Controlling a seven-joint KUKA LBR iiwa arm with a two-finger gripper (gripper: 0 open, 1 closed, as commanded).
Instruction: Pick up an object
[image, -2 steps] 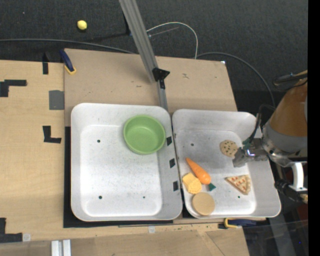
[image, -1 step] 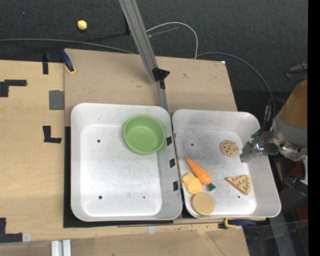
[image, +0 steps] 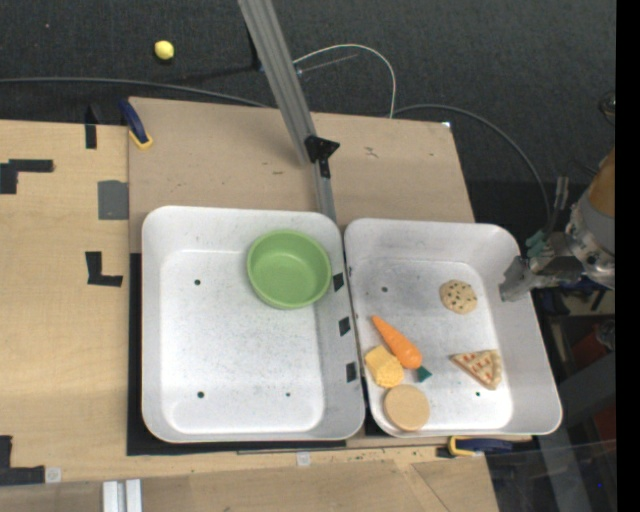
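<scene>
Round biscuit (image: 407, 407) at front, cookie (image: 458, 296) just left of the jaws.

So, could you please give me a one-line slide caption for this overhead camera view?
Gripper at the right bin's edge; cookie, carrot and pizza slice inside, green bowl in the left bin.

Two bins, six items in all.
Left bin (image: 170, 330): one green bowl (image: 289, 268). Right bin (image: 520, 400): one cookie (image: 458, 296), one carrot (image: 397, 342), one pizza slice (image: 478, 367), one yellow cracker (image: 383, 367), one round biscuit (image: 407, 407).
</scene>
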